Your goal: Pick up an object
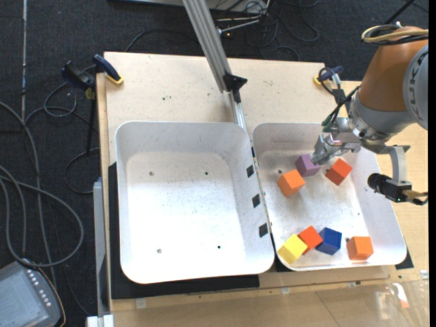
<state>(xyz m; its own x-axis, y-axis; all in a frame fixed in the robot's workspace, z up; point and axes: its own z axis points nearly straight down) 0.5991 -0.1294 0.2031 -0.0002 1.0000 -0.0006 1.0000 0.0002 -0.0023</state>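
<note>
where claw [325, 150] hovers (low): purple block [306, 164]

Lab: clamped bench [177, 90], floor cables [41, 182]

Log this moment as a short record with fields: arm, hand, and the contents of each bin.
arm: reaches in from the view's right, over the right bin
hand: low at the purple block
right bin, upper group: purple block, orange block, red-orange block
right bin, front group: yellow block, small orange block, blue block, orange cube
left bin: white, speckled floor
</note>
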